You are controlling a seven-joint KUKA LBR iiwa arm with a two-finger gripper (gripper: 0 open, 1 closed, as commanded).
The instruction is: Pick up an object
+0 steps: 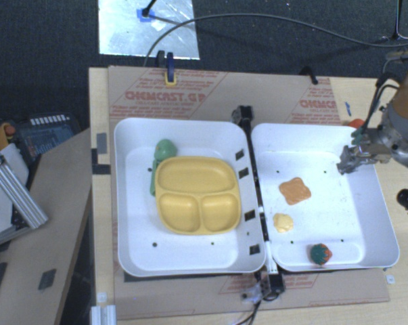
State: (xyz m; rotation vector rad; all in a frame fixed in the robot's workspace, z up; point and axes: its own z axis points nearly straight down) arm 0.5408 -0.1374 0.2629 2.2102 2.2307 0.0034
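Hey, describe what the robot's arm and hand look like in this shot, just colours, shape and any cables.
The arm comes in at the right edge as a rounded grey body with an orange band above the wrist. A thin dark cable curves down its left side. The hand is a small dark grey metal assembly at the arm's tip, over the right white bin. It is too small and blurred to make out markings.

Grey arm (401,124) with an orange band, black cable, and metallic grey claw (347,161)
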